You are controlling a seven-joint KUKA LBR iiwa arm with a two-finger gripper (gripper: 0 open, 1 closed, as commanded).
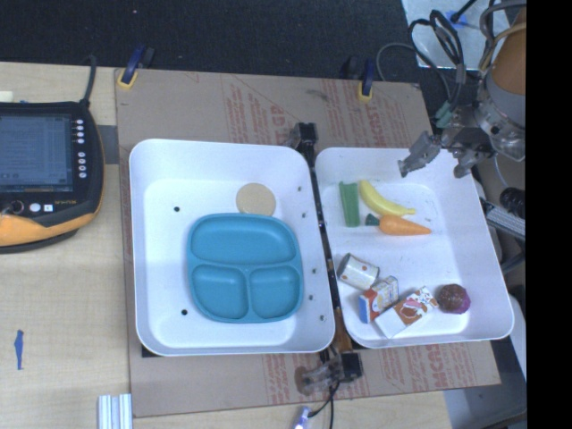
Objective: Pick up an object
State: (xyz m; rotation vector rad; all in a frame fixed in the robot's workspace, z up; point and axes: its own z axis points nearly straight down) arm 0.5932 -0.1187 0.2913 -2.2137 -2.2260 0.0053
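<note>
The jaws [440,157] are hanging spread wide and holding nothing above the far right corner of the right-hand white bin [483,239], the grey arm [500,79] with its orange band reaching in from the right edge. Just below and to the left, a yellow banana [384,200], a green block [349,204] and an orange carrot [405,227] are lying close together on the bin floor, the banana nearest the tool. Farther toward the near edge, a small carton [357,273], two more packets [393,304] and a dark purple fruit [452,298] are sitting in a loose cluster. The left bin [152,239] is carrying a blue divided tray [243,267] and a tan disc [256,199]; a control tablet [40,164] is resting on the table [54,329] beyond. This appears to be the approach stage, with no object chosen or touched yet. The next move is likely calling for a shift left over the banana group, a descent, and a closing around one item without nudging its neighbours.
</note>
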